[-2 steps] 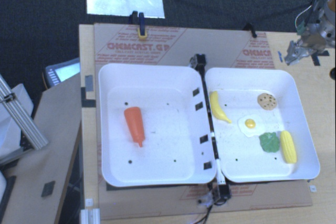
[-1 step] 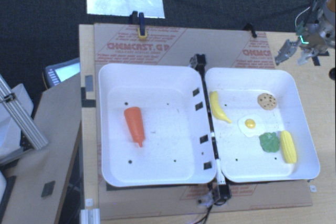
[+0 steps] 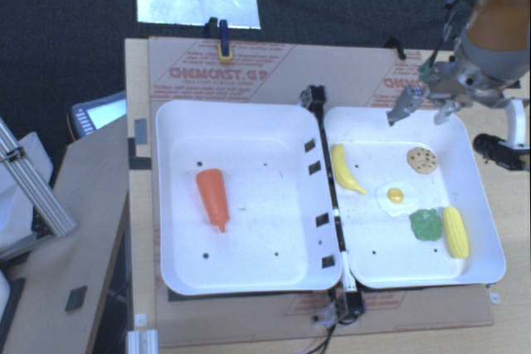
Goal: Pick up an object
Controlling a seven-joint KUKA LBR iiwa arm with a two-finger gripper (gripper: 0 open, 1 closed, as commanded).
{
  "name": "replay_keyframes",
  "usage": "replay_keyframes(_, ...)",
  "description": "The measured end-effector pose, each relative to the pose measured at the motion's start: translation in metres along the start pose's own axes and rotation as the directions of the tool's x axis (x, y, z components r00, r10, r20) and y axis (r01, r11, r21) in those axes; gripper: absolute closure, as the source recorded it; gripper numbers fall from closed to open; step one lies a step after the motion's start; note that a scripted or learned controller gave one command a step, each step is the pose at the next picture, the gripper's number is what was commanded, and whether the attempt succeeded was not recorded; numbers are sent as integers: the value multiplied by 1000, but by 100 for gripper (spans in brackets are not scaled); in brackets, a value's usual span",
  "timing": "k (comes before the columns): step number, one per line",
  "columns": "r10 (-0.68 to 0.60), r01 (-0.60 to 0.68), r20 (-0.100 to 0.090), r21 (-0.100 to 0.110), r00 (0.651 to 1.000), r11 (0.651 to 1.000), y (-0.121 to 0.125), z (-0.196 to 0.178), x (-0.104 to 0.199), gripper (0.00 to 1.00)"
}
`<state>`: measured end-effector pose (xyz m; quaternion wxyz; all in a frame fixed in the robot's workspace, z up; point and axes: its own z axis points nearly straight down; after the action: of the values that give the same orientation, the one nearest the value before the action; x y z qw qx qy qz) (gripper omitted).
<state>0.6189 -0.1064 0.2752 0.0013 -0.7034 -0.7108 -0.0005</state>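
Gripper (image 3: 421, 107) above the far rim of the right bin (image 3: 481, 203), fingers spread and holding nothing. Taking the fried egg (image 3: 396, 197) as landmark, near the middle of that bin's floor: gripper well beyond it toward the far wall and a touch right. Cookie (image 3: 422, 159) just beyond-right of the egg, the closest thing to the gripper and lying almost straight below and nearer the camera from it; round, so no long axis to match. Banana (image 3: 345, 170) left of the egg, close to the divider, long axis running from far to near with a slight curve toward the egg. Green leafy piece (image 3: 426, 225) near-right of the egg, touching or nearly touching the corn cob (image 3: 455, 231), which lies further right with its long axis also far-to-near. Carrot (image 3: 212, 196) far left of the egg, alone in the left bin (image 3: 182, 137), tip toward the near side, well apart from the gripper. Likely easiest reach: a short drop and slight pull toward the camera onto the cookie; flat profile probably awkward for two fingers. Banana or corn would call for fingers set across their long axes.
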Motion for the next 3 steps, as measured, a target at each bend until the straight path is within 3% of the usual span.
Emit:
replay_keyframes(1, 4, -4, 3, -8, 1000, 1000, 2, -12, -5, 100)
replay_keyframes(2, 4, -4, 3, -7, 1000, 1000, 2, -11, -5, 0)
replay_keyframes(3, 1, -1, 3, -10, 1000, 1000, 3, -23, -5, 100)
